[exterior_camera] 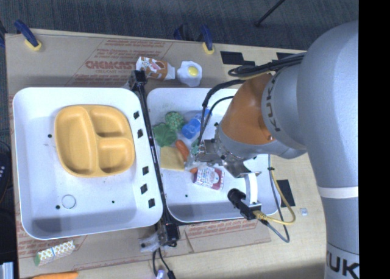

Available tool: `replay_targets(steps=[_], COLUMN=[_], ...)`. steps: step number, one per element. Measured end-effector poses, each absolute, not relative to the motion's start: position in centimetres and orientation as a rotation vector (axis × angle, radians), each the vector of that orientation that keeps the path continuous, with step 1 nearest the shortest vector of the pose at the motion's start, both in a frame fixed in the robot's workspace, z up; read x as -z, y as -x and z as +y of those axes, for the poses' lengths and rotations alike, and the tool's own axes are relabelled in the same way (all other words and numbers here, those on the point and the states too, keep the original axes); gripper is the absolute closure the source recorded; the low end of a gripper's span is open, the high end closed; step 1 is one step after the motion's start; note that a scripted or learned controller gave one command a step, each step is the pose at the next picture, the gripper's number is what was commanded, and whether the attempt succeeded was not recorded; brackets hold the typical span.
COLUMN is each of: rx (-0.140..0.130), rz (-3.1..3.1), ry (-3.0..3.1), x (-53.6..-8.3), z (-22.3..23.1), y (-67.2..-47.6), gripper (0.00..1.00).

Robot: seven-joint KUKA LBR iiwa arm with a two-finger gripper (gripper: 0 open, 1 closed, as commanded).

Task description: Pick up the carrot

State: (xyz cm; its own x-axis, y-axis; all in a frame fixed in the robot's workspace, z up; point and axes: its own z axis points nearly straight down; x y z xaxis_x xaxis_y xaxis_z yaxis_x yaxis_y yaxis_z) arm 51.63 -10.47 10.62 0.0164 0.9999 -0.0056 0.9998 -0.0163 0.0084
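Shows the pincer (203, 153) down inside the right bin (195, 214), near that bin's middle, under the grey arm (317, 107) with its orange band. Cannot tell the pincer's state, clenched or released, with the wrist covering it from above.

Finds the carrot (181, 148) just beside the pincer, on its left in the view, small and orange, lying at a slant on the bin floor. Cannot tell whether touching the pincer or only very close to it.

Puts a yellow piece (172, 159) left of the pincer and a little toward the view's bottom, touching the carrot's lower end. Puts a flat green item (163, 133) further left and upward from the pincer, a knobbly green item (174, 118) above that again, and a blue block (191, 128) straight up from the pincer, near the carrot's upper end. Lays a red-and-white packet (209, 177) just below the pincer, toward the view's bottom.

Sets the left bin (36, 211) well apart from the pincer, on its left, with a yellow divided plate (67, 125) lying in it.

Has, on the desk (79, 49) beyond the bins, up and left from the pincer, a small brown-and-white packet (152, 67) and a yellow-and-white round thing (190, 74) side by side. Has a blue clamp (27, 34) far up and left at the desk's edge, and a speckled wrapper (55, 251) far down and left, outside the left bin.
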Motion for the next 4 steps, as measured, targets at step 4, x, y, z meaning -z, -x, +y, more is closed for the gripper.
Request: replay_targets(steps=[4], rx=[0.007], rz=[2.505], ry=[-1.904], x=[-19.1], z=[9.6], y=[-50.1], gripper=[1.0])
